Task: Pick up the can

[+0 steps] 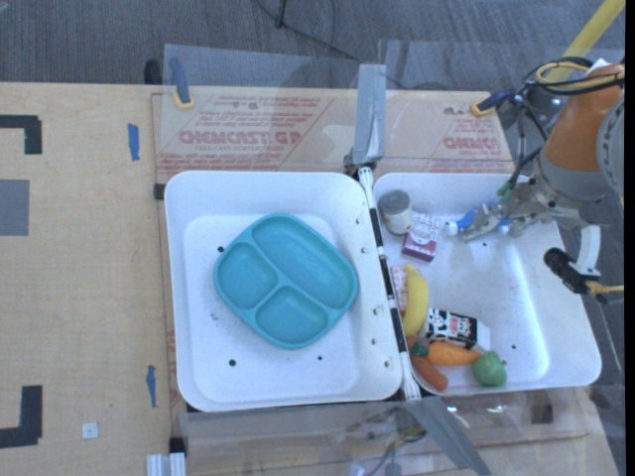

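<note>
The small grey metal can [394,209] stands upright in the right white bin's [526,296] far-left corner, beside a small pink carton [424,236]. The end effector [474,222] hovers nearby — its state cannot be told. Descend vertically, centred — avoid wall and carton.

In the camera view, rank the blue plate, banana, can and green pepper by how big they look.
1. Blue divided plate, by far the largest.
2. Banana.
3. Can and green pepper look about alike; I would not rank one over the other.
</note>
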Controlling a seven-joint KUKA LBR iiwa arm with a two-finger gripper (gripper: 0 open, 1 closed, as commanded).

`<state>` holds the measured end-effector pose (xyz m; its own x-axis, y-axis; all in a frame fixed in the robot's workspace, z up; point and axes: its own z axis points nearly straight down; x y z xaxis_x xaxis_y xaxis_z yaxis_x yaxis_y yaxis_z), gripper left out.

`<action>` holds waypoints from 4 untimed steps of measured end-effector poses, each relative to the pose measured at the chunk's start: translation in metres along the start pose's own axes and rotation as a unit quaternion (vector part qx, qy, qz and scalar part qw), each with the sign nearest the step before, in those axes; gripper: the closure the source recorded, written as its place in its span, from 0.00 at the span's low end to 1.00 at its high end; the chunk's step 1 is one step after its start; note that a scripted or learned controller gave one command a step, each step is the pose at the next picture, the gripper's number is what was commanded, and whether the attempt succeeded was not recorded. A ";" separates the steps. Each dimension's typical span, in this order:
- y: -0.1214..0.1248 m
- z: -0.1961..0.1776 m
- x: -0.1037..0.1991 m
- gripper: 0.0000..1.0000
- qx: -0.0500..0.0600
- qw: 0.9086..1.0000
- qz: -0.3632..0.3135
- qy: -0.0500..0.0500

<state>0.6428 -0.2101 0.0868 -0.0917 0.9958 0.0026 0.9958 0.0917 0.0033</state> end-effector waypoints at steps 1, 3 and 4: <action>0.022 -0.001 -0.003 0.00 0.019 0.995 0.093 0.010; -0.029 -0.002 0.006 0.00 -0.002 0.988 0.151 0.003; -0.029 -0.002 0.006 0.00 -0.002 0.988 0.152 0.003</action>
<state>0.6139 -0.2073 0.0887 0.2108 0.9775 0.0103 0.9775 -0.2108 0.0046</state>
